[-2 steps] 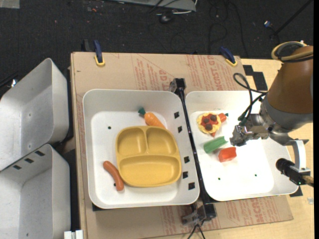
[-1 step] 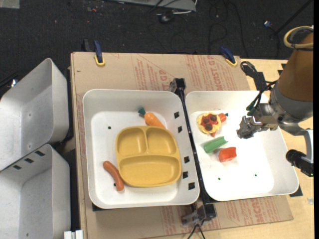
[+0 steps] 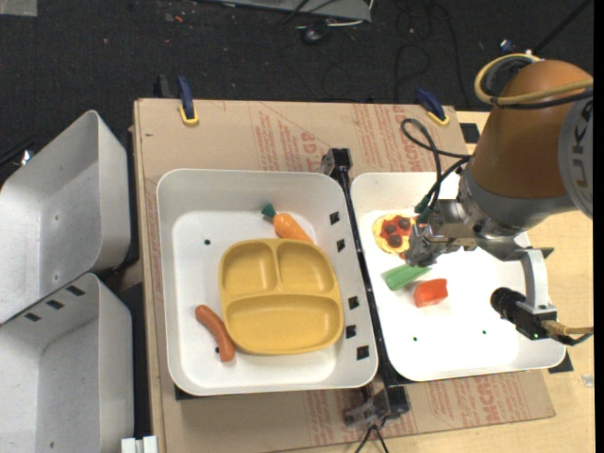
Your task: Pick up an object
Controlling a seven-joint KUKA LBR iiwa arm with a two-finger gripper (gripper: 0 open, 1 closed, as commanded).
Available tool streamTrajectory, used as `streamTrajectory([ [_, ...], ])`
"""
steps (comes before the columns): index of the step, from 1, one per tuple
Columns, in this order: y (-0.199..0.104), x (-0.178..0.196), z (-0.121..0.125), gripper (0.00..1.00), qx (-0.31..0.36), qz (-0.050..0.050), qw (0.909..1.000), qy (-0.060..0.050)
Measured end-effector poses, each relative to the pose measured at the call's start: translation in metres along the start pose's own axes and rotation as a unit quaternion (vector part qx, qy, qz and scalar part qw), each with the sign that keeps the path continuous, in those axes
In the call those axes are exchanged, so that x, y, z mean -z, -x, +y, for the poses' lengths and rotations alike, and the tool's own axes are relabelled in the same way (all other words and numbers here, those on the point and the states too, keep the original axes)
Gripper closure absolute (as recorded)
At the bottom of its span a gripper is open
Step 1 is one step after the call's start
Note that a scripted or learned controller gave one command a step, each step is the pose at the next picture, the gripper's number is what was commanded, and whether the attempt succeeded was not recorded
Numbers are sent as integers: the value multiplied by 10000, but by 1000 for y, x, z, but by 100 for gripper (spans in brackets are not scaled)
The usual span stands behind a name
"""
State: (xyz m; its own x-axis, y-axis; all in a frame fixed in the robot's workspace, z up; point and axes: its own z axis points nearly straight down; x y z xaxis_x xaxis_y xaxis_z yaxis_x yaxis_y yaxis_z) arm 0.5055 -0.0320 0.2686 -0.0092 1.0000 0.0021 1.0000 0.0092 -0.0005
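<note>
In the right bin (image 3: 472, 347) lie a small pizza slice with dark red toppings (image 3: 391, 232), a green piece (image 3: 406, 276) and a red piece (image 3: 430, 293). My gripper (image 3: 422, 248) hangs over the right bin's left part, just right of the pizza slice and just above the green piece. Its fingertips are dark and small against the bin floor, and nothing can be made out between them. The left bin (image 3: 179, 281) holds a yellow divided tray (image 3: 280, 295), a carrot (image 3: 292, 226) at the tray's top edge and a sausage (image 3: 216, 332) at its lower left.
The two bins sit side by side on a brown board (image 3: 245, 125), with a black divider (image 3: 354, 272) between them. The grey arm with its orange band (image 3: 528, 121) comes in over the right bin's upper right. White bins (image 3: 57, 253) stand off to the left.
</note>
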Motion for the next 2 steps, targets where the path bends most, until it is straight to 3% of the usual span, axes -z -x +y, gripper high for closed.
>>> streamTrajectory([
  [2, -107, -21, 1, 100, -2, -2, 10000, -18],
])
